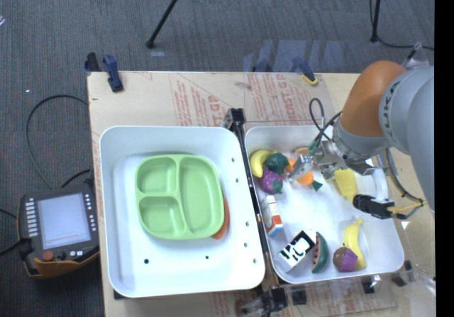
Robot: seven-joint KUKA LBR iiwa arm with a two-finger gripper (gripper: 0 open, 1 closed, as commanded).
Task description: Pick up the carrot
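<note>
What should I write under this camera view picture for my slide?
Robot pincer reaches down by the orange carrot among toy foods in the right bin.

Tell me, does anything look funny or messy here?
Yes. An orange plate pokes out from under the green tray in the left bin. In the right bin, toy food lies jumbled, and a small carton is tipped on its side.

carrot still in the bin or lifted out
In the bin. The carrot lies on the right bin's floor among the toy food, with the claw right at it.
</note>
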